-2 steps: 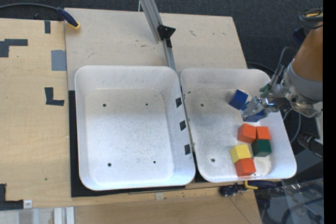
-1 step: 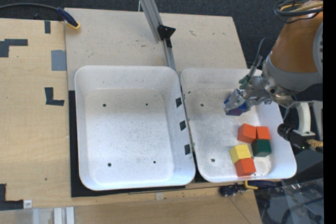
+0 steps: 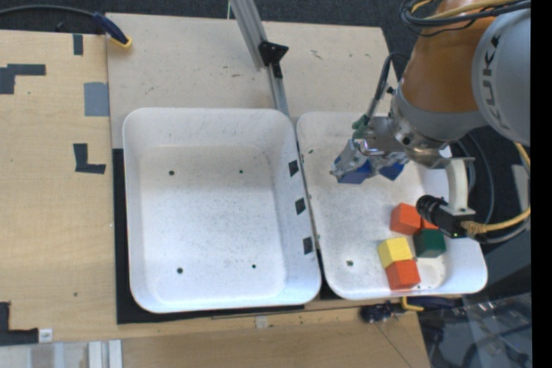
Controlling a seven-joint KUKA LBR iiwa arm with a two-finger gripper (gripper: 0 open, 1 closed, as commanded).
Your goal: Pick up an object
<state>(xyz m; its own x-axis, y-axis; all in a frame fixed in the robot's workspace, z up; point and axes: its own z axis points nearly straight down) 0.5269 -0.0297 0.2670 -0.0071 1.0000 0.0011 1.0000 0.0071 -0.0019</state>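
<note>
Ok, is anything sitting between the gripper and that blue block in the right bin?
Nothing visible does. The gripper is right at the blue block in the upper part of the right bin. The orange, green, yellow and red blocks sit clustered apart, nearer the bin's bottom right corner.

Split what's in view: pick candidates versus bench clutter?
Job:
two-finger gripper over right white bin
blue block at gripper
orange cube
yellow cube
green cube
red-orange cube

Lying about:
left white bin
blue-and-yellow clamp
grey tape patches
</note>
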